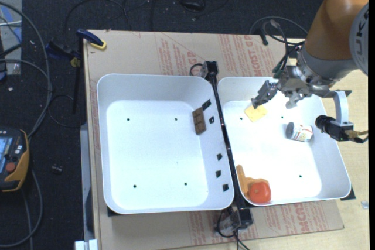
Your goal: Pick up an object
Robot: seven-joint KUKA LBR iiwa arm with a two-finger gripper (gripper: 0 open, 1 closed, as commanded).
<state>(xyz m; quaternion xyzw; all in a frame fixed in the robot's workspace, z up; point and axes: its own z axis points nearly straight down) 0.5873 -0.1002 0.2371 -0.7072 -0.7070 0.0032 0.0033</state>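
My gripper (277, 99) hangs over the back of the right bin (328, 184), its two fingers spread apart with nothing between them. A flat pale yellow piece (256, 113) lies on the bin floor just below the left fingertip (263, 95); I cannot tell whether they touch. A small white jar with a coloured label (299, 132) lies on its side to the right of the yellow piece. A red tomato-like ball (259, 191) and a thin orange stick (241, 175) rest in the bin's front left corner. A brown block (200, 121) sits against the right wall of the left bin (111, 143).
A black divider with clips (218, 126) runs between the two bins. The arm's orange band (337, 14) looms over the back right corner. A black fitting (331, 125) on the arm sits near the right bin's right wall. Cables lie on the dark floor behind the bench.
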